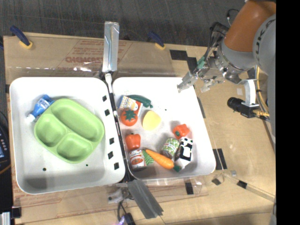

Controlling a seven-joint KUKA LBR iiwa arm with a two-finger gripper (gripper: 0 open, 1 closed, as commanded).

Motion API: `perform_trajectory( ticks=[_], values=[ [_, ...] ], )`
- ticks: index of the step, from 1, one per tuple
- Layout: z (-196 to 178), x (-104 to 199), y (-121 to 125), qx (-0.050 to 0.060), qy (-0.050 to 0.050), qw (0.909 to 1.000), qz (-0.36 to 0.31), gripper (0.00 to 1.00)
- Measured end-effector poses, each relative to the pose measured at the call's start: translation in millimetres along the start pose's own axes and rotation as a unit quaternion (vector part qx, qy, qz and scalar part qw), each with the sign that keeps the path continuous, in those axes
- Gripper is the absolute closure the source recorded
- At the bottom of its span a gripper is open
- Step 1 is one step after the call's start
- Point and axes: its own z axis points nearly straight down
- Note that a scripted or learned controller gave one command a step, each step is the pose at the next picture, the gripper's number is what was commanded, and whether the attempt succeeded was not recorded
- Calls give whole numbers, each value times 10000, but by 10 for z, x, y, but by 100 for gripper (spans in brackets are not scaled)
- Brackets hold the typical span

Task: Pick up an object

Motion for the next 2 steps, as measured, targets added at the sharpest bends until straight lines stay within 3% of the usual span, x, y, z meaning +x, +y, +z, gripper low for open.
perform_trajectory(
  ticks=[1,2],
  values=[
    [981,-69,-508,8,2,9983,-575,0],
    [1782,-65,-731,-25,-11,9991,-415,0]
  ],
)
